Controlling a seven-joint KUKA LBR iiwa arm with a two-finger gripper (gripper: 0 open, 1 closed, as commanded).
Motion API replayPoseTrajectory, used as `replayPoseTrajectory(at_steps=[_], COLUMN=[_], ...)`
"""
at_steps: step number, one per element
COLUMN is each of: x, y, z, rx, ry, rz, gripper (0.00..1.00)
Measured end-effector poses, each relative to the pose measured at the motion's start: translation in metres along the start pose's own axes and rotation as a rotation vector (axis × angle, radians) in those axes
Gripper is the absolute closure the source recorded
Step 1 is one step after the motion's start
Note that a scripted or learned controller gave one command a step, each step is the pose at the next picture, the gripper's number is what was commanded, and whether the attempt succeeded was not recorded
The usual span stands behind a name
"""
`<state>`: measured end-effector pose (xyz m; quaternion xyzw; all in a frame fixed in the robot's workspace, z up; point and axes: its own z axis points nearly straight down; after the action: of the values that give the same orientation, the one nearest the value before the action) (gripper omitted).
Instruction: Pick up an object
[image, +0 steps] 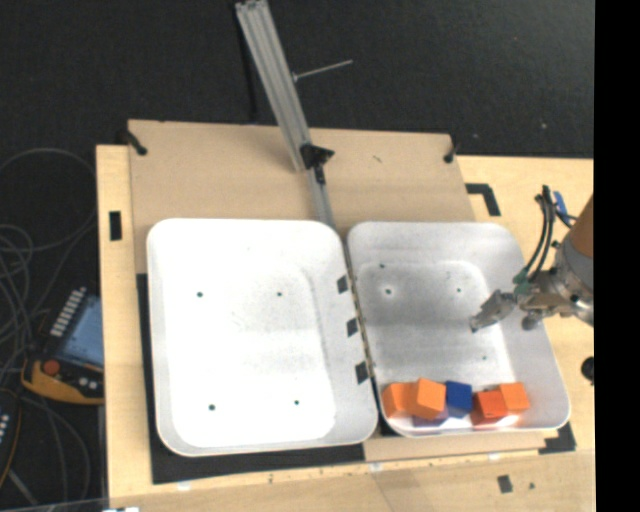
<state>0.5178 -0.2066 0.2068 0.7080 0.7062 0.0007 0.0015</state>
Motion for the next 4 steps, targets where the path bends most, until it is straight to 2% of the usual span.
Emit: replayPoseTrajectory(at_steps=[1,2,3,4], x=[0.049,0.117,0.114,0.212], y=[-0.034,0.002,0.002,-0.007], z=[0.085,0.109,0.098,0.006], rx=[0.011,-0.003,-0.006,-0.006], ry=[0.005,0.000,0.000,0.005], rz=[-0.001,-0.009,0.001,-0.014], gripper=[0.00,0.00,1.00,1.00])
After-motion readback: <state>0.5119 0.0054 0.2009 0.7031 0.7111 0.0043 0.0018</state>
